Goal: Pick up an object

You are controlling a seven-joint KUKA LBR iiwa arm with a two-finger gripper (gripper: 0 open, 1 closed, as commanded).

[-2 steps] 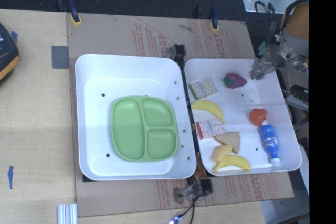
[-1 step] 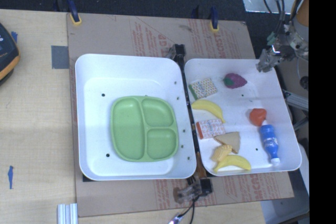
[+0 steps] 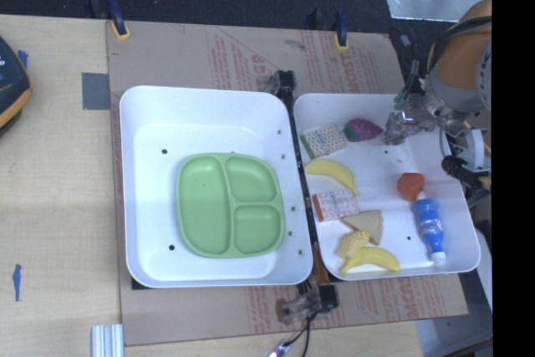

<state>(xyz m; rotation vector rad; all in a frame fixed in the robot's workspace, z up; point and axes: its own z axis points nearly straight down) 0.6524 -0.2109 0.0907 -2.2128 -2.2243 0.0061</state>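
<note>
My gripper (image 3: 395,130) hangs over the back of the right bin (image 3: 380,103), just right of a purple-and-green toy (image 3: 363,129). Nothing shows between its fingers. Further into that bin lie a yellow banana (image 3: 333,173), a second banana (image 3: 373,261), a red-orange lump (image 3: 410,186), a blue bottle with a white cap (image 3: 429,228), a checked packet (image 3: 324,140), a pink-printed packet (image 3: 335,204), a tan wedge (image 3: 366,222) and a small yellow piece (image 3: 352,244).
The left bin (image 3: 150,109) holds a green divided plate (image 3: 228,204). Both bins rest on a cardboard sheet (image 3: 209,50) clamped to the wooden bench. A black and yellow device (image 3: 10,84) sits at the far left edge.
</note>
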